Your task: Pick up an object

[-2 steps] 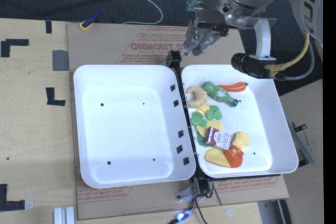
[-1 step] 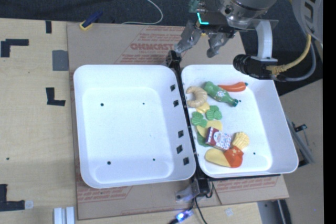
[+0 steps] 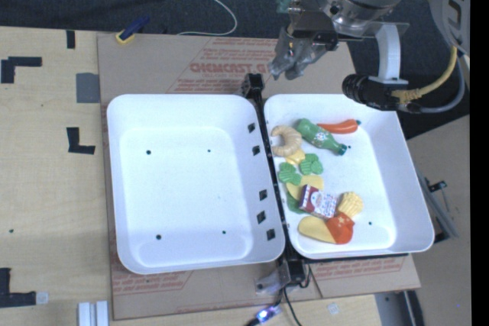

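Hovering beyond the right bin's (image 3: pixel 397 156) far rim, the tool (image 3: pixel 290 66) looks clenched, grasping nothing.

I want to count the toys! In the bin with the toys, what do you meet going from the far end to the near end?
Red chili pepper → green bottle → tan croissant → green leafy piece → red and white packet → yellow corn → yellow and red piece nearest.

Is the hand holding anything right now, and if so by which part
Nothing is held. The hand hangs above the bins' far edge with nothing between its fingers; the toys lie in the right bin.
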